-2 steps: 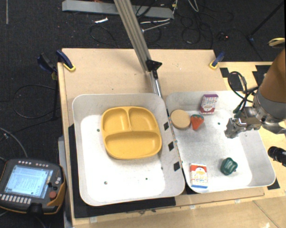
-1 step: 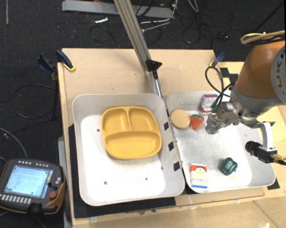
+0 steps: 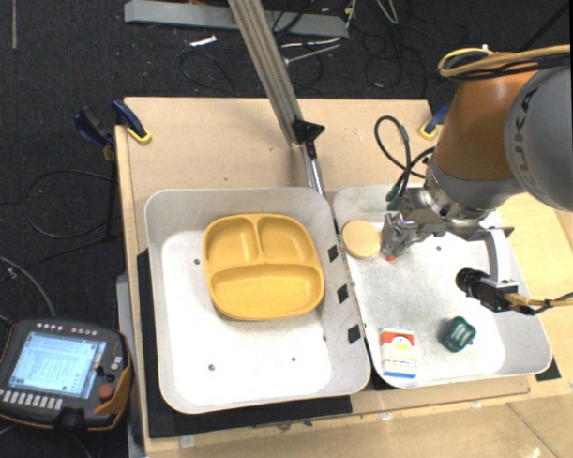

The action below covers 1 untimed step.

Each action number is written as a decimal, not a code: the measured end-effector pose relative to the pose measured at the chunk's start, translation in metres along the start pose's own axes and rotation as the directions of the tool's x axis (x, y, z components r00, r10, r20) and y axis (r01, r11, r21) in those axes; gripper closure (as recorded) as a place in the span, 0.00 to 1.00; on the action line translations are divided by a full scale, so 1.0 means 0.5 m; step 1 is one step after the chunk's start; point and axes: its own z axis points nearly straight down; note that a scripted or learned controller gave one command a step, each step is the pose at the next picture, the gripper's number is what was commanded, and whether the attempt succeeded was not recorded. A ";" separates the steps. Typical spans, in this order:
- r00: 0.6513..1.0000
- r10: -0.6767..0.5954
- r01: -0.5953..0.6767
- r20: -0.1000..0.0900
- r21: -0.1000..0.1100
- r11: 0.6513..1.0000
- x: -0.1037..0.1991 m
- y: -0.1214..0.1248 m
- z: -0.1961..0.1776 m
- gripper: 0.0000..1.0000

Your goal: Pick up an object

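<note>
Camera view: the gripper (image 3: 396,240) is seen low in the right bin (image 3: 429,293), just beside a round tan disc (image 3: 360,239) at the bin's upper left. Whether it is open or closed cannot be told. A yellow divided plate (image 3: 263,266) is placed in the left bin (image 3: 176,302). A red-and-white box (image 3: 398,352) and a green object (image 3: 456,333) are lying near the right bin's front edge.

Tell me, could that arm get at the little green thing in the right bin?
Probably yes. The green object lies by itself on the bin floor, with the small box apart from it, and the gripper is already over that bin.
</note>
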 end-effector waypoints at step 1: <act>1.000 0.000 0.000 0.000 0.001 1.000 0.111 0.058 0.012 1.00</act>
